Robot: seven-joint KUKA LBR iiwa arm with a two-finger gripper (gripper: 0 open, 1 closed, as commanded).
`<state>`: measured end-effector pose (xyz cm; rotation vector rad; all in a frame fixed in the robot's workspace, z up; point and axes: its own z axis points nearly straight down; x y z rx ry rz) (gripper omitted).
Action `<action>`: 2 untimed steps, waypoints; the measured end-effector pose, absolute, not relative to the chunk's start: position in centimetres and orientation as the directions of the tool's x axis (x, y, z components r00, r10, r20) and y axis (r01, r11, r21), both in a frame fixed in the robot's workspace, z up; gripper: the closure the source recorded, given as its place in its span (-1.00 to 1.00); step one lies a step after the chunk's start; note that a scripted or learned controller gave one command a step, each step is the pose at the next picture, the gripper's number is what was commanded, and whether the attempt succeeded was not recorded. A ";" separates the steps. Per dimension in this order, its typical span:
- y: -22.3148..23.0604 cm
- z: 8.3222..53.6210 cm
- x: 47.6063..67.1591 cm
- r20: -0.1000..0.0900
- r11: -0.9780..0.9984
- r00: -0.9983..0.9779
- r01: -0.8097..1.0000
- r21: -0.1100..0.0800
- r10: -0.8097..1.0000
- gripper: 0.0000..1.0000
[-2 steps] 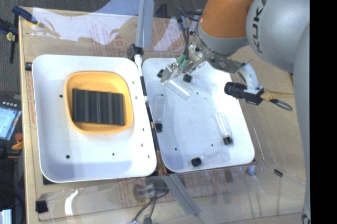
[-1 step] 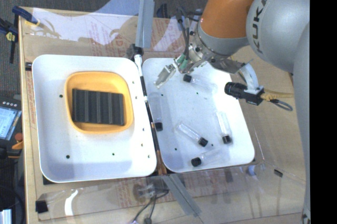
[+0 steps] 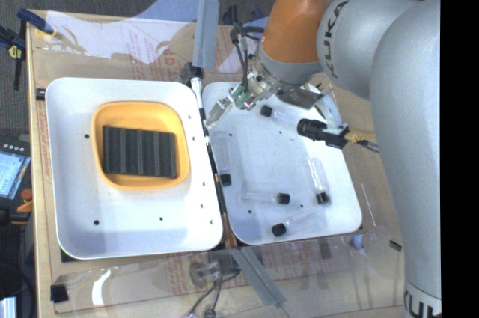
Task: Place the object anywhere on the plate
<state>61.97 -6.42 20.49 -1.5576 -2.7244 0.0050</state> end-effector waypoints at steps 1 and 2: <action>-3.8 19.2 63.3 -0.001 0.504 -0.504 0.864 -0.001 0.864 -1.00; 1.5 19.3 64.2 -0.002 0.597 -0.597 0.802 0.002 0.802 -1.00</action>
